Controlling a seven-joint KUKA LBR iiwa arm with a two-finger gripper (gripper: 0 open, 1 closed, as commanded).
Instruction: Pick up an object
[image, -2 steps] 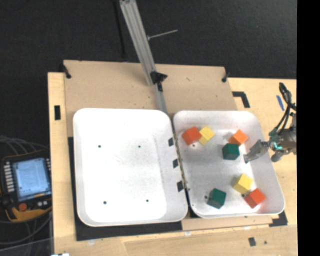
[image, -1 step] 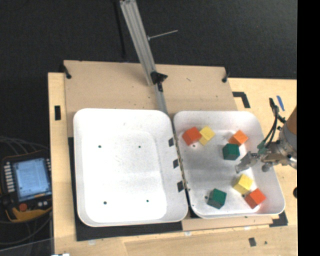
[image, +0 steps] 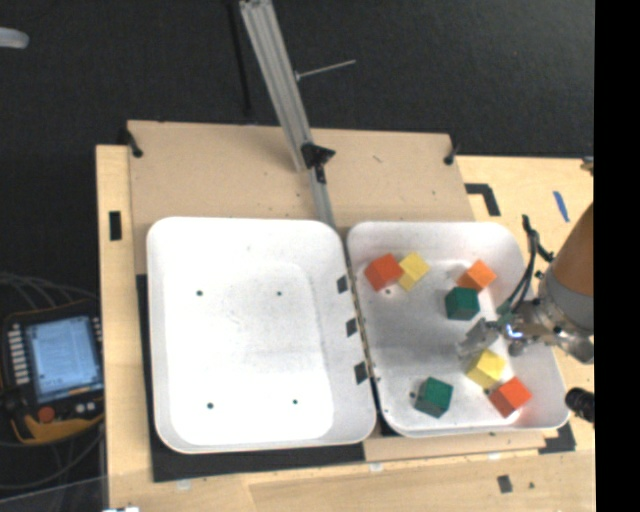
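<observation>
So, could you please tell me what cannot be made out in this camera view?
- Gripper: small and blurred in the camera view; whether it grips anything is unclear.
- Small yellow cube just below the gripper: contact between them cannot be told.
- Grey arm: cut off by the right edge.
- Handheld screen left of the bench: text too small.
</observation>
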